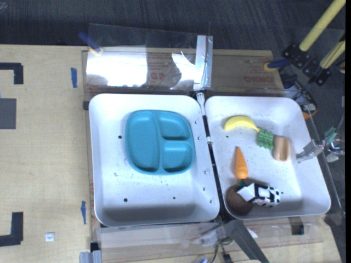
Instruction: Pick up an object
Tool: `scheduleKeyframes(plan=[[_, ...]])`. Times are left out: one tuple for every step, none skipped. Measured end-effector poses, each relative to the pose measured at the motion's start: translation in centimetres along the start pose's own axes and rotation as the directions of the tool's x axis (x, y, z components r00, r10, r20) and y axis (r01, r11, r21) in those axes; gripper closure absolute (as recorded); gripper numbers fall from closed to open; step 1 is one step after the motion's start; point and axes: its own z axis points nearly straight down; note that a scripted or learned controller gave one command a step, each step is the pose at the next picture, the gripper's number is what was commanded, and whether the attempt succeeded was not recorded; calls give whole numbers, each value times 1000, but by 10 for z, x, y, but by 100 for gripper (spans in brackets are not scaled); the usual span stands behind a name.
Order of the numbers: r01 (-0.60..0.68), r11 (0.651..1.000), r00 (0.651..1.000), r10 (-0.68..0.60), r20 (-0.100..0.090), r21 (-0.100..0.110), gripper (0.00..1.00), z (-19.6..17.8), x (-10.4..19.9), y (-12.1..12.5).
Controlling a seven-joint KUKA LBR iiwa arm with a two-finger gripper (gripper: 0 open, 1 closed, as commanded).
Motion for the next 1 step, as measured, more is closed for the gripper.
scheduleKeyframes(plan=[[136,991,991,-136,-2,4,0,90,45,39]])
